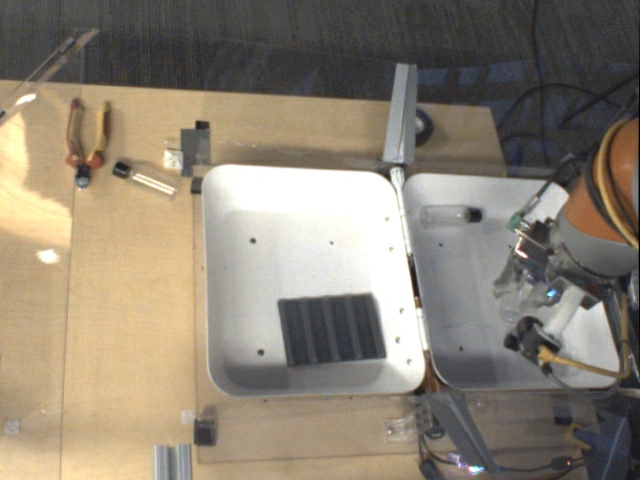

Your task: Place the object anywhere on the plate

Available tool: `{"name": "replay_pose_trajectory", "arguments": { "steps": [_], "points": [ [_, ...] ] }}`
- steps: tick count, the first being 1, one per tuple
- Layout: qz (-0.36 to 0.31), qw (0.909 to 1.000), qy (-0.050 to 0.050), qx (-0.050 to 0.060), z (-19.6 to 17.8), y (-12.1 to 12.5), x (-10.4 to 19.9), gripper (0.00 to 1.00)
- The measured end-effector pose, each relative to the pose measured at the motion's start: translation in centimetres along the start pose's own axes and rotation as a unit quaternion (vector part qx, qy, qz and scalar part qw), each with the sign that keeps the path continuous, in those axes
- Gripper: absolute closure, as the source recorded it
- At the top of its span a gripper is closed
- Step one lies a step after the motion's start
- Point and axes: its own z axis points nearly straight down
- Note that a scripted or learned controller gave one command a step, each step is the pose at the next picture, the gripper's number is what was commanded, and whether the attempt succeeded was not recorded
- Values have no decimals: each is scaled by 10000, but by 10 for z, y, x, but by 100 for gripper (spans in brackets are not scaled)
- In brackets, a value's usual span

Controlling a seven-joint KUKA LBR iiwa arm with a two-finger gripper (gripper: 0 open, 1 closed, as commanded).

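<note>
A dark grey ribbed plate [330, 330] lies flat in the front part of the left bin [230, 268]. In the right bin [450, 358] a small clear tube with a black cap [455, 214] lies near the back wall. My gripper [518, 286] hangs low over the middle of the right bin, to the right of the tube and nearer the front, apart from it. The grey arm with its orange band [612, 193] comes in from the right edge. I see nothing held at the gripper.
Red-handled pliers [86, 138] and another clear vial [145, 178] lie on the wooden bench left of the bins. A black bracket [198, 146] and a grey upright post [402, 113] stand at the bins' back edge. Cables [570, 363] trail at the front right.
</note>
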Motion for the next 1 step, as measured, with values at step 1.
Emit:
{"name": "replay_pose_trajectory", "arguments": {
  "steps": [1],
  "points": [
    [-169,9999,-6,8,-7,45,98,100]
  ]
}}
